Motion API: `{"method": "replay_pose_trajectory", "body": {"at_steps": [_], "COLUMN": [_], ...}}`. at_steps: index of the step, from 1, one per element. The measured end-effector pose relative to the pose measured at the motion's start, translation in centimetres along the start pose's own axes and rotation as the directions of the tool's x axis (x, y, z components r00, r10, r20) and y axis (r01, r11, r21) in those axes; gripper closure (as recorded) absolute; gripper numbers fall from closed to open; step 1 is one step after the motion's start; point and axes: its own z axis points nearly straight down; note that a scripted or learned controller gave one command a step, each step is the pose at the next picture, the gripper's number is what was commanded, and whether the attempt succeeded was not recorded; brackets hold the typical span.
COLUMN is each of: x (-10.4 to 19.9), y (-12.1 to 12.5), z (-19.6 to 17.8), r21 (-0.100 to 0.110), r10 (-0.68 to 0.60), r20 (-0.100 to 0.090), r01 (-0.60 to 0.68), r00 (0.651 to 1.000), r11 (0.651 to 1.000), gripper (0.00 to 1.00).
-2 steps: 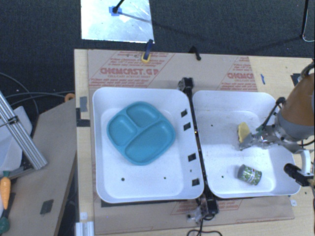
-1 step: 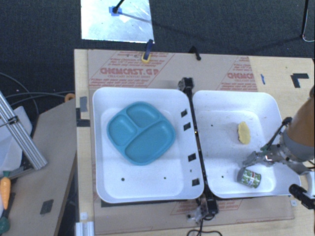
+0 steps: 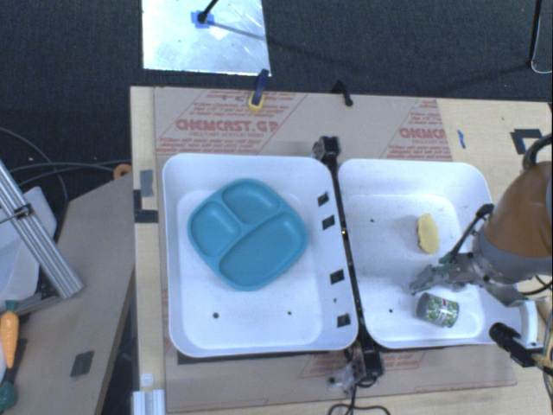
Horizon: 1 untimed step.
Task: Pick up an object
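Observation:
A small green-and-silver can [image 3: 438,309] lies on its side near the front of the right bin [image 3: 380,232]. A pale yellow lump [image 3: 428,233] rests further back in the same bin. My gripper [image 3: 436,276] hangs low over the right bin, just behind the can and in front of the yellow lump, reaching in from the right under the orange band [image 3: 525,219]. Its thin fingers spread apart with nothing between them.
The left bin [image 3: 199,318] holds a blue divided plate [image 3: 249,233]. A black hinge strip [image 3: 339,249] runs between the two bins. Cardboard lies under both bins, and a metal sheet [image 3: 205,22] sits beyond the bench at the back.

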Motion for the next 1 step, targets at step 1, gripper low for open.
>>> {"method": "replay_pose_trajectory", "body": {"at_steps": [1], "x": [-0.26], "y": [0.14], "z": [-1.16], "r21": [-0.006], "r10": [0.002], "r20": [0.004], "r01": [-0.002], "r00": [1.000], "r11": [1.000], "gripper": [1.00]}}
